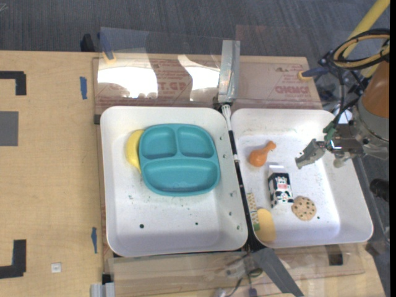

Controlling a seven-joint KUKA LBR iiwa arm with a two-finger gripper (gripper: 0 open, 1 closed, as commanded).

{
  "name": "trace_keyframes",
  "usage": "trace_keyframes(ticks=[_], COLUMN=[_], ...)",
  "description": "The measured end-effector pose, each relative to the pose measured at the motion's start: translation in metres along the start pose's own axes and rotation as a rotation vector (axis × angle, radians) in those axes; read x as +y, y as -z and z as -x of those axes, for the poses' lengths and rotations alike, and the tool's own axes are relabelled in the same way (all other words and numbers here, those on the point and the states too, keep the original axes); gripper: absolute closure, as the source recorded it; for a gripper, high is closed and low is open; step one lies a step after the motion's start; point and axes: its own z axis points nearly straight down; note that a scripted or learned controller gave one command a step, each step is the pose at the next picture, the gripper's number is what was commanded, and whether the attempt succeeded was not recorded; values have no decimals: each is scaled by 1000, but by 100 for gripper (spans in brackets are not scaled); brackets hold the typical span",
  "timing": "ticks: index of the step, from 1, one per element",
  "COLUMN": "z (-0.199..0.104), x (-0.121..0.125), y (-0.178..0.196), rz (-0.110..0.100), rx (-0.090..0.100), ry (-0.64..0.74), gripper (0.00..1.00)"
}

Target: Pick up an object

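1. I see the bench (pixel 43 166), a tan board surface, carrying two shallow white bins side by side, with a clear plastic screen (pixel 179 67) standing behind them.
2. The left bin (pixel 117 228) holds a teal divided plate (pixel 179 159) with three compartments, lying flat in the upper half. A yellow object (pixel 132 148) sits tucked under its left edge, mostly hidden.
3. The right bin (pixel 352 221) holds four small things, all clustered in its left and lower part.
4. The arm enters from the right; its gripper (pixel 315 154) hangs over the right bin's upper right area. I can make out one grey finger pointing left and downward, with nothing between the fingers; whether they are spread or closed I cannot tell.
5. A small black-and-white carton (pixel 280 187), cow-patterned, lies near the bin's centre, just left of and below the gripper.
6. An orange drumstick-shaped toy (pixel 261 155) lies above the carton, apart from it.
7. A round brown cookie (pixel 304 208) with dark specks rests just right of and below the carton.
8. A yellowish oval piece (pixel 266 223) lies against the bin's lower left wall.
9. Nothing lies between the gripper and the carton.
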Motion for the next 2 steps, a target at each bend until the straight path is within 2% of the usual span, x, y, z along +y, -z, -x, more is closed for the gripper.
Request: trace_keyframes(ticks=[1,2], z=[-11,-1], x=[-27,36], y=[-135,-175], rz=[-10,9], rx=[3,-3], ry=[228,478], gripper=[0,0])
